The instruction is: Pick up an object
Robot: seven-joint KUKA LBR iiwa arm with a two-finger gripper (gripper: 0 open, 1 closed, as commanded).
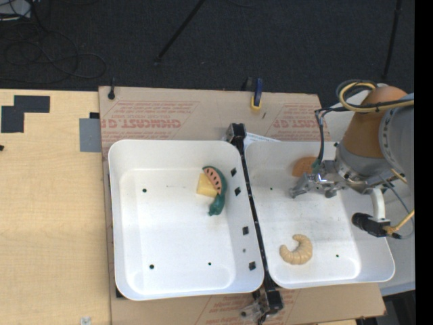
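Now you have the arm (pixel 379 134) reaching over the right bin (pixel 325 276), its gripper (pixel 301 189) low near that bin's far side; you cannot tell its state. An orange object (pixel 302 165) lies just beyond the gripper. A tan croissant-shaped toy (pixel 298 250) sits nearer you. A watermelon-slice toy (pixel 211 183) lies in the left bin (pixel 135 249).

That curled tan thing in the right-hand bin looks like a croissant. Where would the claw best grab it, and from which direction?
Probably across the thick middle of the croissant, coming straight down from above. It lies flat on the right bin's floor, curved like a C with tapering ends, so the middle gives the fullest body to pinch. Nothing lies close around it. The claw sits further back in that bin.
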